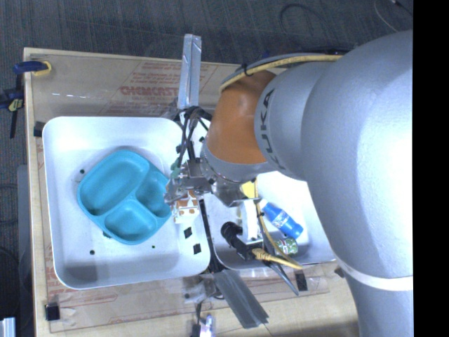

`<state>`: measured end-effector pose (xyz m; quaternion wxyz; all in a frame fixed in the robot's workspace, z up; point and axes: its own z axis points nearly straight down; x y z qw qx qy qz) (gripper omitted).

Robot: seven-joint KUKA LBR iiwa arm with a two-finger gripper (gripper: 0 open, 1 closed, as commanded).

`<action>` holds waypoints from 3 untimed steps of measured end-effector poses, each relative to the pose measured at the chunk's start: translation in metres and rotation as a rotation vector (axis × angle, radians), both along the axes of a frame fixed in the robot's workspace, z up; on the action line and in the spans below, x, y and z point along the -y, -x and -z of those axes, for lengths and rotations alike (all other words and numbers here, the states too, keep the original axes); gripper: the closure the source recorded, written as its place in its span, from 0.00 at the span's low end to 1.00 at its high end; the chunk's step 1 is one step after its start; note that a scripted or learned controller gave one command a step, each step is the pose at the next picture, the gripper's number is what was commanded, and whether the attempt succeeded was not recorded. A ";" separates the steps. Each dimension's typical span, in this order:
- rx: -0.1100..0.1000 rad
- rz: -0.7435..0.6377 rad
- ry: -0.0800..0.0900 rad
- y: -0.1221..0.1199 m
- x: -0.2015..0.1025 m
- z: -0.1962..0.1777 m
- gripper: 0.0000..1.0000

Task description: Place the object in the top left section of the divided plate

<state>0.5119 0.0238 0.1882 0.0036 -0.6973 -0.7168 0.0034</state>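
Camera view: wooden bench (105,83) bears two white bins. Left bin (63,188) holds blue divided plate (126,196), sections bare. Gripper (184,195) hovers at plate's right edge; grasp state cannot tell. Blue bottle (282,221) lies in right bin (309,255). Judgement: placement not yet done.

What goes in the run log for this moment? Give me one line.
arm: over bin divider | gripper: beside blue plate | plate: left bin, all sections bare | blue bottle: right bin | placing: not done
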 end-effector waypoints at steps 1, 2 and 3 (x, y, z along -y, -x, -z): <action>0.000 0.000 0.000 0.000 0.000 0.000 0.00; 0.000 0.000 0.000 0.000 0.000 0.000 0.00; 0.001 -0.191 -0.001 0.010 0.008 0.000 0.00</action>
